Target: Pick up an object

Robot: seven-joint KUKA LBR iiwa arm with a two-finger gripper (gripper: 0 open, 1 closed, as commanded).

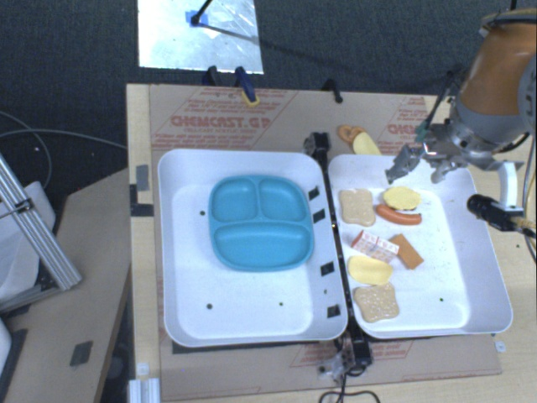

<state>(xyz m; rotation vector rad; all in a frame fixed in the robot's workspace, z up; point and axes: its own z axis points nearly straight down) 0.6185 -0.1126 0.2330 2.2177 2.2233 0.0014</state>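
Bread (376, 302) nearest me, food in right bin (478, 259).
I see the end effector (424, 168) spread, holding nothing, above the bin's far edge, near the bun (402, 198) and sausage (398, 216).

Two white bins side by side on the tabletop (168, 116). Left bin (180, 309) has a blue divided plate (260, 223) in it. Right bin (478, 292) is full of toy food: two bread slices (357, 206) (376, 303), a sausage (398, 217), a yellow bun-looking piece (402, 197), and a small red-and-white packet (374, 244). The end effector (423, 165) hovers over the right bin's far edge, fingers spread and nothing between them.
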